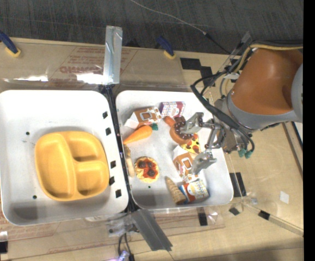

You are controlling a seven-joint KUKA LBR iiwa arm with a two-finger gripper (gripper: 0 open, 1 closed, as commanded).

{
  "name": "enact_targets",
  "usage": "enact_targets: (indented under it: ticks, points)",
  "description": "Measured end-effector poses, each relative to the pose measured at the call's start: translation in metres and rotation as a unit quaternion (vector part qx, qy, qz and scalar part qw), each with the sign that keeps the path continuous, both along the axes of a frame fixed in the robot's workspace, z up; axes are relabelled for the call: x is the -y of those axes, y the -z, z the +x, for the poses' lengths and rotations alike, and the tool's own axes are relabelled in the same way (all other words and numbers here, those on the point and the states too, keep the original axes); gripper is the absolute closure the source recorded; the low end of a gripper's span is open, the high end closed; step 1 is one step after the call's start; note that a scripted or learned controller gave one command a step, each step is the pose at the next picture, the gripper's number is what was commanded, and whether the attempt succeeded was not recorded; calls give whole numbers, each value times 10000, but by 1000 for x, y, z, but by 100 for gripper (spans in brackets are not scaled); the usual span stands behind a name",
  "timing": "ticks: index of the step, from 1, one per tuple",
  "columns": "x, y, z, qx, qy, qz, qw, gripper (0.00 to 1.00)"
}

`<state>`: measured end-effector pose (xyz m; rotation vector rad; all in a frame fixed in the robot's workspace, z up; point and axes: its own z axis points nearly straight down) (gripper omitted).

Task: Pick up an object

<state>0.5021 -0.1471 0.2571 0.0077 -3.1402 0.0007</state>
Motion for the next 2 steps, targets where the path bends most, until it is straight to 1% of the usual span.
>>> enact_targets:
  ticks: [1, 2]
  points:
    - [0, 148, -9, -45, 4, 19, 10000, 0]
    - [-39, 165, 17, 23, 643, 6, 9979, 0]
